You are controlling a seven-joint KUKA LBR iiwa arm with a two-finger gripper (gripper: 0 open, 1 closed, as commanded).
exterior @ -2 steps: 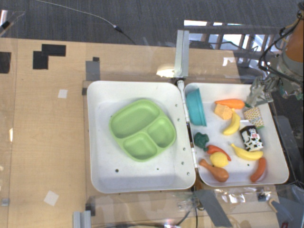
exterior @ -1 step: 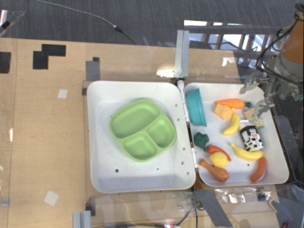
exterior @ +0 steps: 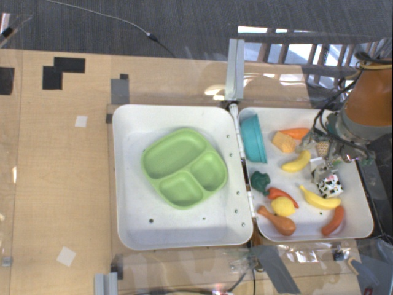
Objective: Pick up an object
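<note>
The right bin [exterior: 363, 225] holds several toy foods. Among them are two yellow bananas [exterior: 296, 162] [exterior: 320, 200], an orange carrot [exterior: 295, 133] and a cheese wedge [exterior: 282, 142]. A lemon [exterior: 283, 207] lies against a red piece [exterior: 279, 193], near a brown drumstick [exterior: 276, 220] and a red sausage [exterior: 333, 220]. A black-and-white block [exterior: 330, 187] is also there. My gripper [exterior: 323, 160] hangs low over the right side of this bin. It is just above the block and right of the upper banana. Nothing shows in its grasp.
A teal bowl [exterior: 253, 139] stands on edge against the right bin's left wall, with green broccoli [exterior: 260, 181] below it. In the left bin [exterior: 130, 226] lies a green divided plate [exterior: 184, 168]. The arm's orange band [exterior: 368, 97] rises over the right bin's far right corner.
</note>
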